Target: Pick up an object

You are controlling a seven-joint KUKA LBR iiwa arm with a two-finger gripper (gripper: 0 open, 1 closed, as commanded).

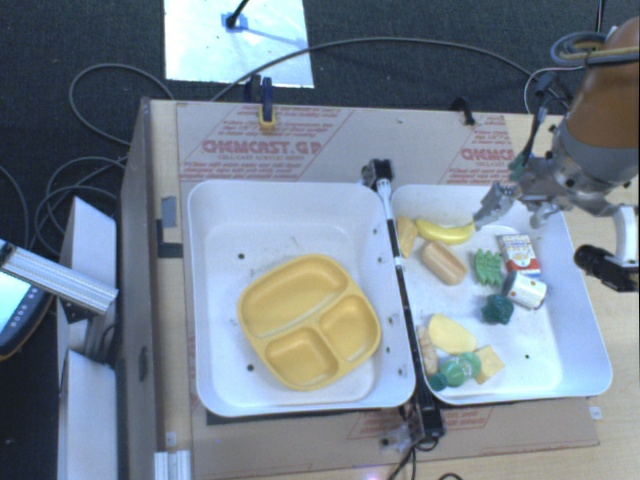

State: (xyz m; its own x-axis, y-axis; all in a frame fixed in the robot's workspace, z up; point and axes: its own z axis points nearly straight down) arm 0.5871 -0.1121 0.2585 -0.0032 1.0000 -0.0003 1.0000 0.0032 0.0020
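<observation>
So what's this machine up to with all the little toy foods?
A robot arm reaches in from the right, its gripper hovering over the back of the right bin, close to a toy banana. It holds nothing yet. That bin has small play foods scattered about: a bread roll, green pieces, a small carton. The left bin holds a yellow divided plate.

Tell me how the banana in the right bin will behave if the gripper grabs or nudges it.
The banana looks like smooth moulded plastic, so probably stiff, light and somewhat slippery. Its curved shape may pivot or rock when nudged rather than slide straight.
</observation>
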